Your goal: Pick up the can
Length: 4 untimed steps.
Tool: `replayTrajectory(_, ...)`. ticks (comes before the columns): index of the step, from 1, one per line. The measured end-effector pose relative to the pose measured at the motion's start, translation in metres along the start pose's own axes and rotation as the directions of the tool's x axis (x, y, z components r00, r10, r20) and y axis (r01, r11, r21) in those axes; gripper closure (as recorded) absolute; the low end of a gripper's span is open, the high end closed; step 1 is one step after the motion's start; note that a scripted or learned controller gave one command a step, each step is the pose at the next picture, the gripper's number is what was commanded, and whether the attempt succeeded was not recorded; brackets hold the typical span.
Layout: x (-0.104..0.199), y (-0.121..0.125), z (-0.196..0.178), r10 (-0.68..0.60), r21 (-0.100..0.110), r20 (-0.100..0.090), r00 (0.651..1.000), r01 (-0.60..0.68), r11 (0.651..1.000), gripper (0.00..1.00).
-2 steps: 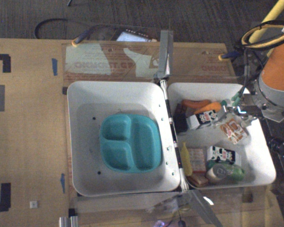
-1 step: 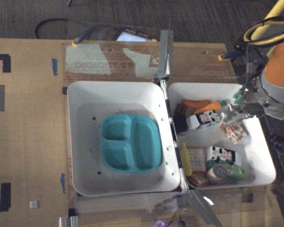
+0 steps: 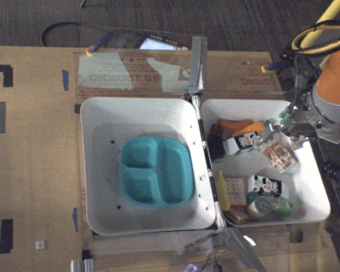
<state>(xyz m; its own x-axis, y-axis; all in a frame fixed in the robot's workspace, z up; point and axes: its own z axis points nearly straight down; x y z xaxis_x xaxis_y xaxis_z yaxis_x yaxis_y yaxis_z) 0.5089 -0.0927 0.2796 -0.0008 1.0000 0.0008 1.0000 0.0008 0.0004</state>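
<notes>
The small silver-topped metal can [image 3: 262,206], wedged beside a green object [image 3: 283,207], could slip from the gripper [image 3: 292,130], whose grasp state I cannot tell.

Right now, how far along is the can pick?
Done: nothing that shows. The can lies at the near edge of the right bin, among the other packets and beside a green item.
In hand: the arm's wrist hangs over the bin's far right corner, well away from the can.
Left: move across to the can, descend, grasp and lift.
</notes>
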Motion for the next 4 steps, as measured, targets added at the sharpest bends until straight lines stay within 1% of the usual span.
replayTrajectory(1, 0.073, 0.042, 0.091, -0.101, 0.002, 0.000, 0.995, 0.101, 0.995, 0.00)
replayTrajectory(2, 0.060, 0.063, -0.032, -0.263, -0.004, 0.002, 0.965, 0.263, 0.965, 0.00)
replayTrajectory(3, 0.104, 0.113, -0.069, -0.125, -0.004, 0.002, 0.992, 0.125, 0.992, 0.00)
replayTrajectory(4, 0.086, 0.072, -0.076, 0.077, 0.003, 0.001, 0.997, -0.077, 0.997, 0.00)
